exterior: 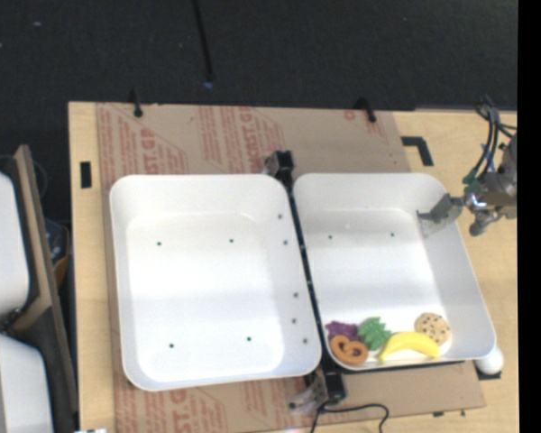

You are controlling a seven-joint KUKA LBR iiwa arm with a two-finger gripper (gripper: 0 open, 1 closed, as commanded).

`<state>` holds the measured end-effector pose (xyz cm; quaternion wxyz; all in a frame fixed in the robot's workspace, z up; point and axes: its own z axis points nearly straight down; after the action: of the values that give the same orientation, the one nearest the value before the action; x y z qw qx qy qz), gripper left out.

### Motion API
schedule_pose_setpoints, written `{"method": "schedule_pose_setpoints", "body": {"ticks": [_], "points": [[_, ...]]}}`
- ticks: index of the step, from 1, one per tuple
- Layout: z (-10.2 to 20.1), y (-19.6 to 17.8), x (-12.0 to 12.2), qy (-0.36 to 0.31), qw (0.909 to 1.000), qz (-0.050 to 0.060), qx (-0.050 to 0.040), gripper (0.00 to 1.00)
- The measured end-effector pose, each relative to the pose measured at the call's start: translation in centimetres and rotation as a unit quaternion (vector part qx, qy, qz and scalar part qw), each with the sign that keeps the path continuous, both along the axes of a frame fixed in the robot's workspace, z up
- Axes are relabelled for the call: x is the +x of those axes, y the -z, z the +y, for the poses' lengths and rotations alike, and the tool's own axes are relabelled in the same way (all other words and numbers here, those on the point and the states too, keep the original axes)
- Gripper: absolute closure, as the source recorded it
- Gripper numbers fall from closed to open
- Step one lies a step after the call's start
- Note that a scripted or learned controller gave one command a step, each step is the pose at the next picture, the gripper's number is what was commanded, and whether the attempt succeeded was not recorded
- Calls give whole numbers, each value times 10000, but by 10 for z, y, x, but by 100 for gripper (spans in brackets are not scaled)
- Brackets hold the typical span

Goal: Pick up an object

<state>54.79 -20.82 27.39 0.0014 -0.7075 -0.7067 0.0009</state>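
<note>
We see nothing lifted yet. The left bin point(207, 278) lies bare. Along the right bin's point(379, 260) near edge sit purple grapes point(342, 330), a pretzel point(349, 351), a green leafy piece point(374, 332), a banana point(408, 345) and a cookie point(432, 328). The gripper point(460, 207) hovers at its far right rim, fingers spread, holding nothing; the whole pick remains.

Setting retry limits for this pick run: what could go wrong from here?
The banana, cookie, pretzel and green piece crowd the right bin's near wall, so a grasp may strike the wall or nudge neighbours. The pincer sits at the far rim, leaving a long approach.
</note>
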Motion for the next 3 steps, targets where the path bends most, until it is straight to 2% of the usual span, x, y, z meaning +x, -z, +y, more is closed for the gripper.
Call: {"method": "schedule_pose_setpoints", "body": {"ticks": [1,3], "points": [[0,-2,1,-3,10000,-20,-5,0],[-4,118,6,-1,10000,6,2,0]]}}
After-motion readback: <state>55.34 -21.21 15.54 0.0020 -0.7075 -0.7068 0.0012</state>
